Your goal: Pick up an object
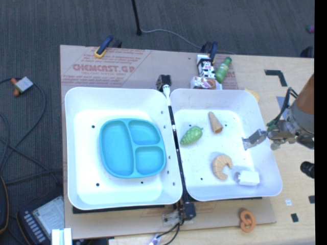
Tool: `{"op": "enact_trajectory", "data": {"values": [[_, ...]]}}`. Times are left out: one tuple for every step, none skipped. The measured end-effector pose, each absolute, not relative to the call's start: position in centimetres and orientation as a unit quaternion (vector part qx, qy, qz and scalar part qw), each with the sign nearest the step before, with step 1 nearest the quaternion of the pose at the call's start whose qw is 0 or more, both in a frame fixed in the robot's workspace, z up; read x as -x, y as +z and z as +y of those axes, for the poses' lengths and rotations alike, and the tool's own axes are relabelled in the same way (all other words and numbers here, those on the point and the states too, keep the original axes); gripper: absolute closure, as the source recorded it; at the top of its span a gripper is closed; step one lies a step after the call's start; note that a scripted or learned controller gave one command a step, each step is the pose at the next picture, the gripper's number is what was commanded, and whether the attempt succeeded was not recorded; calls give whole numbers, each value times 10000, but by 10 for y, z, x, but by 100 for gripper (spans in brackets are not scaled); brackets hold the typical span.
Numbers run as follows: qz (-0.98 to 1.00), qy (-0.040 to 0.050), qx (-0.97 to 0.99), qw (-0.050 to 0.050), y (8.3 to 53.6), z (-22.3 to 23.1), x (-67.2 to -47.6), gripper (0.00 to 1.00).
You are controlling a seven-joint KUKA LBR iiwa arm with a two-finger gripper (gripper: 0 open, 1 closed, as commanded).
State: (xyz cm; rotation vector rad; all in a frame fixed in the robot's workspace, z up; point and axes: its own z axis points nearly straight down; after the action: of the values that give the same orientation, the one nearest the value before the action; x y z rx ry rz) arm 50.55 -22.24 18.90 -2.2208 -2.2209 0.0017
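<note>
One gripper (254, 138) sits at the right edge of the frame, over the right rim of the right bin (265, 117); whether its fingers are spread or pressed together cannot be told, and nothing is seen between them. Nearest it, in the bin's lower right, lie a white block (248, 177) and, just left of that, a croissant (222, 166). Above, at mid-bin, lie a cone (215, 122) and a green hop-like fruit (191, 135). Left of centre, the left bin (82, 98) holds a blue divided plate (133, 148). Toward the top of the frame, beyond the right bin's far rim, a green bottle (223, 69) rests on the board.
</note>
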Motion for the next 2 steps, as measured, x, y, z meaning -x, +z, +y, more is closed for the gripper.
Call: {"op": "enact_trajectory", "data": {"values": [[-7077, -20, 7065, -13, 87, -192, -520, 0], [-7080, -22, 7062, -39, 87, -164, -633, 0]]}}
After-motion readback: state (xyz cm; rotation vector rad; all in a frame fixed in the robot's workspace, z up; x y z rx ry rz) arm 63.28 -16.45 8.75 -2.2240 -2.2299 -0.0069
